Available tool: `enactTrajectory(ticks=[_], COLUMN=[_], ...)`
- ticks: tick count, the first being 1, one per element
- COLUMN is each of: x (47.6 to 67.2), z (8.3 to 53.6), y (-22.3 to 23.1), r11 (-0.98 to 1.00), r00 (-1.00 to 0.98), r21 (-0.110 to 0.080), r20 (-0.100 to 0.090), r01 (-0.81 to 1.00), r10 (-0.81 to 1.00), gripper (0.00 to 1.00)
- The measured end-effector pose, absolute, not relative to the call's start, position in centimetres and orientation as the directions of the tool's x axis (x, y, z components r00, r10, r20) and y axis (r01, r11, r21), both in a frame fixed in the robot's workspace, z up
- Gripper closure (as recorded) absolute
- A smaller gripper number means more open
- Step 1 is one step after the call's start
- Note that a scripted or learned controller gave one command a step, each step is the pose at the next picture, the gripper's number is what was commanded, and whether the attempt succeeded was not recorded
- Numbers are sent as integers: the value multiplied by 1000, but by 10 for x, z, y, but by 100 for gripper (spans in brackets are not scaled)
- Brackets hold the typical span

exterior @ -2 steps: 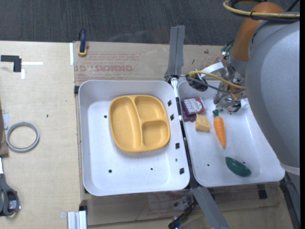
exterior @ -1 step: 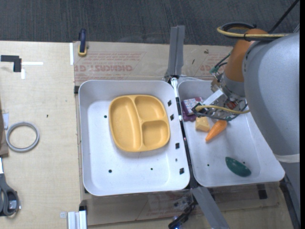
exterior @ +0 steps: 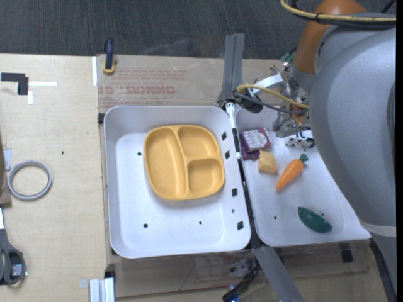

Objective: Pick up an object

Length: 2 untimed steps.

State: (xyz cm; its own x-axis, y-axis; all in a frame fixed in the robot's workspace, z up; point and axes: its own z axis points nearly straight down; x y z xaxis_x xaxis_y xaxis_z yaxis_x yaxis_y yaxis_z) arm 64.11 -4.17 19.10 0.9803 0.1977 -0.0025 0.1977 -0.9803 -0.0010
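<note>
Gripper at right bin's far edge, finger state impossible to tell; small orange plastic carrot just nearer camera, long axis slanting.

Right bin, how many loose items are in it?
4: packet at the top left, cheese wedge below it, carrot mid-bin, green piece lowest. The arm may hide more.

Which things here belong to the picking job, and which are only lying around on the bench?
For the job:
- gripper, over the right bin
- toy carrot
- yellow cheese-like block
- purple packet
- dark green piece
- yellow divided plate, in the left bin

Just lying about:
- grey tape ring
- scissors
- clamp
</note>
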Motion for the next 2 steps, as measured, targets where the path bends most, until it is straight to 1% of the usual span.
enactTrajectory(ticks=[1, 2], x=[611, 611], z=[105, 114], y=[-99, -99], r11=[-967, -966], r00=[967, 966], r21=[-1, -1], r20=[-6, -9], r01=[254, 258], r10=[254, 258], gripper=[100, 100])
